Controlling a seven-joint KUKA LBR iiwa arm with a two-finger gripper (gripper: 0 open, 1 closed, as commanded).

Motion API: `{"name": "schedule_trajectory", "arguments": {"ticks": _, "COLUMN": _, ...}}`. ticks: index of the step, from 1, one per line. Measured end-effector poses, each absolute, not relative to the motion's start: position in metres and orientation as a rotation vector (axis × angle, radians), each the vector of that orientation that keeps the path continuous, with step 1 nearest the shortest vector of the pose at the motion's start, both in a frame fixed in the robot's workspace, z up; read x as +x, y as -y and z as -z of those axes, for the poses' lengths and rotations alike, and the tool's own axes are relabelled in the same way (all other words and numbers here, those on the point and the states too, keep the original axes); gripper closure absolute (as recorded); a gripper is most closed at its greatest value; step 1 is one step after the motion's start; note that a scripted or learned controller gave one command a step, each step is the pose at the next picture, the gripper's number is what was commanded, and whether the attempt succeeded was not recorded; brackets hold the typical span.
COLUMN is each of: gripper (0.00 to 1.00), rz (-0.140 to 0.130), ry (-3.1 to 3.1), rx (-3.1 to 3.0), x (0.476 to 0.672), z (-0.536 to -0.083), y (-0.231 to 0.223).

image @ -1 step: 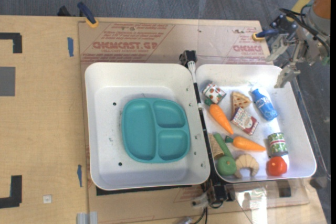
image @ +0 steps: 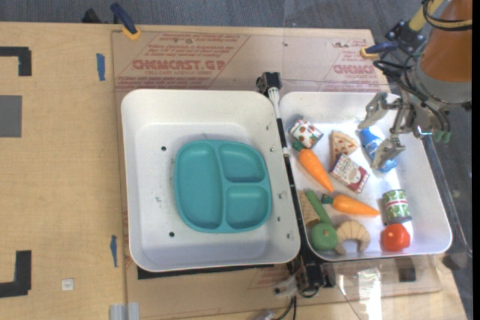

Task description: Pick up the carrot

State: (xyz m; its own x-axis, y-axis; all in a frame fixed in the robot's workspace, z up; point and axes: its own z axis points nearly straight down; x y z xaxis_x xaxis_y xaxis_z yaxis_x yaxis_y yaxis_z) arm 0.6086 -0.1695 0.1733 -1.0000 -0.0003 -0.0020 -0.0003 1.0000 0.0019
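Note:
Two orange carrots lie in the right bin. One carrot lies slantwise near the bin's left wall, its green top toward the back. The other carrot lies in the middle, its green top pointing left. My gripper hangs over the bin's back right part, to the right of both carrots and apart from them. It is open, and its fingers stand on either side of a small blue packet. No carrot is between them.
The right bin also holds a red-and-white carton, a wedge-shaped slice, a red packet, a green can, a tomato, a croissant and a green fruit. The left bin holds a teal divided plate.

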Motion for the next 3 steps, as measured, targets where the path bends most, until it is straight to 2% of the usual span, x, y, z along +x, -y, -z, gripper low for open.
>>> {"name": "schedule_trajectory", "arguments": {"ticks": 1, "gripper": 0.00, "rz": 0.002, "ry": -3.128, "rx": -0.051, "x": 0.612, "z": -0.097, "y": 0.121}}
{"name": "schedule_trajectory", "arguments": {"ticks": 2, "gripper": 0.00, "rz": 0.001, "ry": -3.130, "rx": -0.036, "x": 0.516, "z": -0.091, "y": 0.118}}
{"name": "schedule_trajectory", "arguments": {"ticks": 3, "gripper": 0.00, "rz": 0.005, "ry": -3.111, "rx": 0.266, "x": 0.506, "z": -0.091, "y": 0.108}}
